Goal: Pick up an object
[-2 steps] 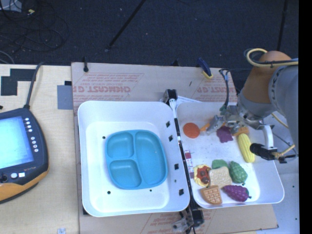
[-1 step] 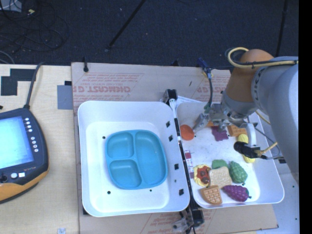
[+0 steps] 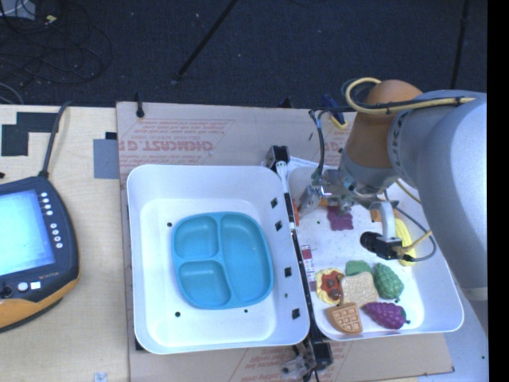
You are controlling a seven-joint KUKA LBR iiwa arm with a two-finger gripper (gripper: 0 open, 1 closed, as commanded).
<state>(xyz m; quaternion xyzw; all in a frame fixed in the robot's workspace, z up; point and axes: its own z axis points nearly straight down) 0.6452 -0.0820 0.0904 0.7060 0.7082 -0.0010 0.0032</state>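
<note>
Left bin point(image 3: 159, 183): shallow white plastic bin holding one light-blue plastic tray point(image 3: 221, 259) with three compartments, lying flat near the bin's middle.

Right bin point(image 3: 445, 309): shallow white plastic bin, touching the left bin along a black-clipped seam. Contents, clustered toward the near edge:
- small toy pizza slice point(image 3: 329, 286), yellow and red, beside the seam;
- tan square cracker-like piece point(image 3: 359, 288), just right of the pizza slice;
- green textured toy vegetable point(image 3: 388, 280), right of the cracker;
- flat dark-green piece point(image 3: 357, 267), just above the cracker;
- brown toy waffle point(image 3: 346, 318), at the near rim;
- purple toy grape bunch point(image 3: 385, 314), right of the waffle;
- small purple block point(image 3: 341, 219), apart from the cluster, farther back in the bin, directly under the arm's tool;
- yellow banana-like piece point(image 3: 403, 234), partly hidden by a black fitting.

Arm: grey, with an orange band, reaching in from the right. Its gripper point(image 3: 335, 201) hangs low over the back of the right bin, just above the purple block. Cables and the wrist hide whether the claw is open or closed: cannot tell. Nothing is seen held.

Bench: cardboard sheet point(image 3: 199, 138) under both bins; handheld control pendant with lit screen point(image 3: 28, 241) at far left.
</note>
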